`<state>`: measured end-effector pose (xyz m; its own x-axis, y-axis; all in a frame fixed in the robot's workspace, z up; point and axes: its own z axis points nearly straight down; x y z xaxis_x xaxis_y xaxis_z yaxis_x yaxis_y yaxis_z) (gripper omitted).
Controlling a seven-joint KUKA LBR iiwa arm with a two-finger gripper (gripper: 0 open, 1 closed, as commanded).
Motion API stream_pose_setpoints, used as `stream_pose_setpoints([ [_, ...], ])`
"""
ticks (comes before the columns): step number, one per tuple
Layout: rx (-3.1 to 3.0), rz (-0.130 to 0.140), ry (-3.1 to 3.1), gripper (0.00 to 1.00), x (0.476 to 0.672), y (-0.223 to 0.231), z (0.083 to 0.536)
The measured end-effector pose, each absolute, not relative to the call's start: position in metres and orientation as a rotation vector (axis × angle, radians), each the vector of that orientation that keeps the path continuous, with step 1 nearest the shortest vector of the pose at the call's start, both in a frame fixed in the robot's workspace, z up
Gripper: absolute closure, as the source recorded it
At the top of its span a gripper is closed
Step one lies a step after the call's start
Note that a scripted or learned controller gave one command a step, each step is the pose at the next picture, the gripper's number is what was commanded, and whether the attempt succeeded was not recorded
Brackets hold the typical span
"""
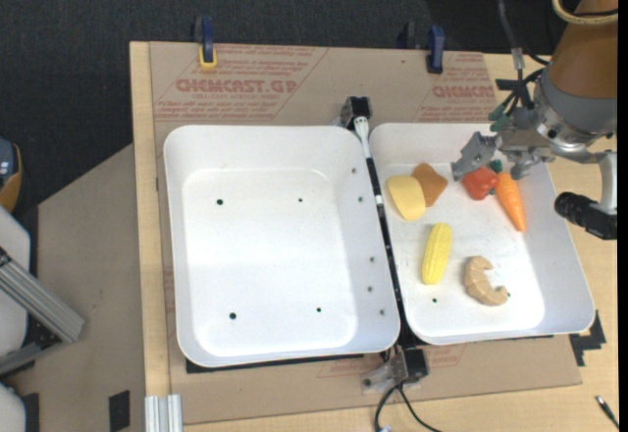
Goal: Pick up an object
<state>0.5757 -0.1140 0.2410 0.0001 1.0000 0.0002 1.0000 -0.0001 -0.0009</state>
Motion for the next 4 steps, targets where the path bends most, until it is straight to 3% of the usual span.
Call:
stream_pose_setpoints([
  [1, -2.205, 0.004, -2.224, 0.00, 0.561, -0.025, 0.181],
  [2, -2.223, -0.002, -2.222, 1.00, 0.563, -0.031, 0.195],
  [3, -2.223, 0.007, -2.210, 1.00, 0.487, -0.072, 0.184],
  [4, -2.222, 0.008, -2.211, 1.00, 0.477, -0.111, 0.116],
])
